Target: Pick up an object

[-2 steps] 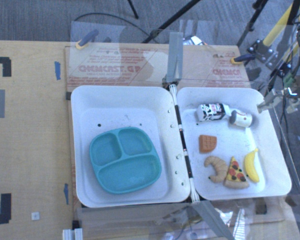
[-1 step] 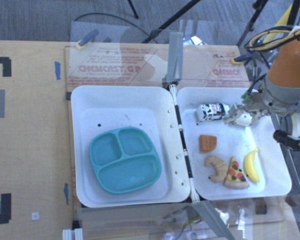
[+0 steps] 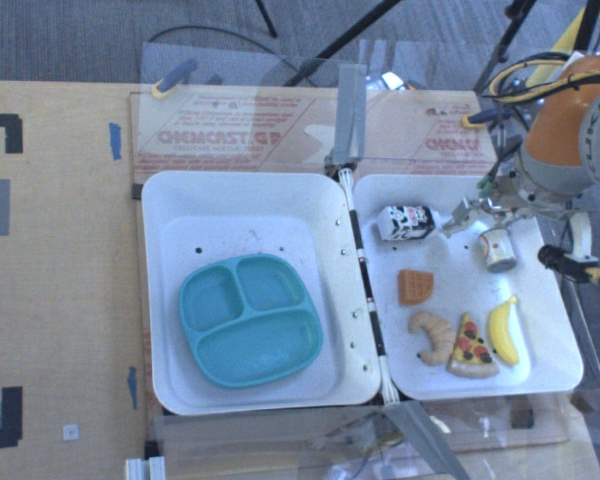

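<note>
Bins on the bench sit side by side: the left shallow white bin [image 3: 170, 208] holds a teal three-compartment plastic plate [image 3: 250, 318], while the right shallow white bin [image 3: 560, 368] carries the candidate objects. These are a black-and-white cow-patterned carton [image 3: 404, 222] lying on its side near the bin's upper left, a small grey metal cup [image 3: 498, 250] tipped over, an orange waffle-like square [image 3: 415, 287], a tan toy croissant [image 3: 433, 334], a toy pizza slice [image 3: 469, 347] touching the croissant, and a yellow toy banana [image 3: 503, 331] just beside the pizza. The grey arm with its orange band [image 3: 565, 128] reaches in from the right, and the two-finger gripper [image 3: 472, 214] sits over the upper part of the right bin, between the carton and the cup and near both. How the jaws stand cannot be told from this angle, and nothing is seen pinched between them. Judged step: approach, with no grasp yet made. The next move appears to call for centring over one item, most plausibly the carton or the cup, then descending squarely; both lie on their sides and may roll or slip under an off-centre closure.
</note>
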`<state>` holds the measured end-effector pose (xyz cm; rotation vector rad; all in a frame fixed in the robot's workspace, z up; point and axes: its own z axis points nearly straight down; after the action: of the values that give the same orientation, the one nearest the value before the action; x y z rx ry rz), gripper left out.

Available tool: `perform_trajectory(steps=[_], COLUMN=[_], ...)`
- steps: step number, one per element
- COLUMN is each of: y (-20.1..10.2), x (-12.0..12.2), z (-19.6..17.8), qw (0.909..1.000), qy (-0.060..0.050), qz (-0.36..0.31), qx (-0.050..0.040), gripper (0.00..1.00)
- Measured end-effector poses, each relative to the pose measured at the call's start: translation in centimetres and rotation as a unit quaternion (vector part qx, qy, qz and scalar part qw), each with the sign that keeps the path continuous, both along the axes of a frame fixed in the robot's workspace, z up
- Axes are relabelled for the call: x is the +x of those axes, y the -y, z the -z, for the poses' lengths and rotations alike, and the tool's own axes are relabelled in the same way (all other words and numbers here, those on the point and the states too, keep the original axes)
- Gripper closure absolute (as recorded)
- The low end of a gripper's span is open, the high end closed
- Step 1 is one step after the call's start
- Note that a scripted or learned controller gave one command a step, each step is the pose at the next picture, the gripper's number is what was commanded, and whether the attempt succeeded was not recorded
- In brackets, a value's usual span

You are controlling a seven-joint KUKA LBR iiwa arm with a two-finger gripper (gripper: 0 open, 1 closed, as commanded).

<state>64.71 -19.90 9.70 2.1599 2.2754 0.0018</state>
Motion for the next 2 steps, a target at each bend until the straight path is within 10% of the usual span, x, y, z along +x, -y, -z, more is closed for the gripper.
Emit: perform_trajectory(steps=[1,2], y=[0.2,0.9], x=[-3.8,-14.6], z=[1.0,0.8], qw=[0.9999,0.9989], qy=[0.0,-0.001], qz=[-0.009,-0.045], qx=[0.0047,0.0076], gripper=[0.0,0.0])
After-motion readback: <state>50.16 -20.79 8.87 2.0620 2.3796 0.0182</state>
